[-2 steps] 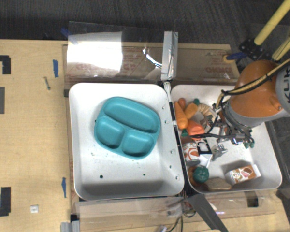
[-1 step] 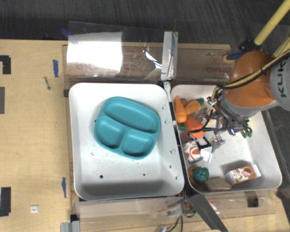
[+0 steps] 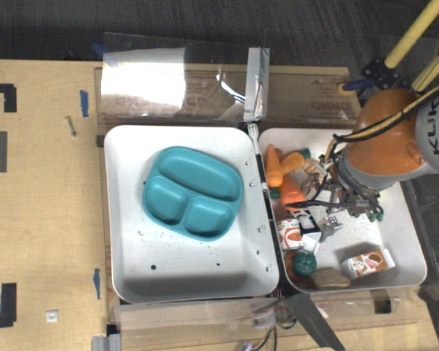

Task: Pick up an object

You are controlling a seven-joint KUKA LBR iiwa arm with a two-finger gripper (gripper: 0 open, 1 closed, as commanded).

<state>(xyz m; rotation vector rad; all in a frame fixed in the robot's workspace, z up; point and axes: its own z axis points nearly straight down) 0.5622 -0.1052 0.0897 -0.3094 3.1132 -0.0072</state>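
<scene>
- The arm (image 3: 384, 141) is reaching into the right bin (image 3: 413, 251) from the right, and the hand (image 3: 328, 209) is hanging low over the crowded left half of that bin.
- Hand state: I cannot tell; cables and wrist hardware are hiding the tips, and nothing is visibly grasped.
- Candidate things are all lying in the right bin: an orange carrot (image 3: 275, 167) and an orange piece (image 3: 293, 193) by the divider, a red-white carton (image 3: 290, 234) just below them, a green ball (image 3: 304, 264) near the front, a brown block (image 3: 331, 277) beside it, and a small box (image 3: 366, 262) standing apart to the right.
- The left bin (image 3: 124, 269) is carrying a teal tray (image 3: 192, 191), well apart from the hand.
- Risk: the things near the divider are touching or nearly so; a descent there is likely catching two at once or wedging on an edge.
- Risk: the ball is liable to roll away under a glancing contact.
- Risk: closeness to the bin wall is limiting room for the hand.
- Risk: loose cables are hanging near the clutter and may snag.
</scene>
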